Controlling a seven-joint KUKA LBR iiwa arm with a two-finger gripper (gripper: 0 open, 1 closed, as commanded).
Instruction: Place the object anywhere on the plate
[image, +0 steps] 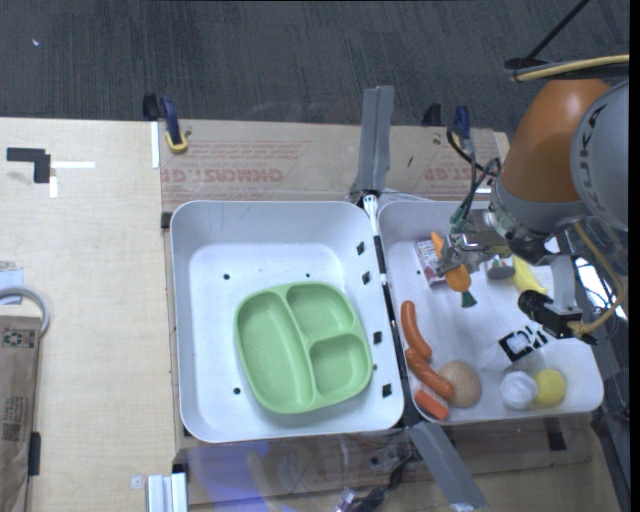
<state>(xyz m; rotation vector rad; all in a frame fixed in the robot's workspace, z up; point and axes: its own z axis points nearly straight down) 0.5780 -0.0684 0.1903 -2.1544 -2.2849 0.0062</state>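
Pale bench, two white bins. Green plate (303, 346) lower centre, left bin. Gripper (462, 262) upper right, closed on small orange object (458, 279). Step: pickup. Next: lift, carry left over plate.

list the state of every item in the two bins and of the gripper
green three-compartment plastic plate: flat in the left bin, nothing on it
two-finger gripper: low over the right bin, above a small orange piece
small orange piece: under the gripper
two red sausages: lying along the right bin's left wall
tan egg-shaped toy: resting by the sausages
yellow ball: near the right bin's front right corner
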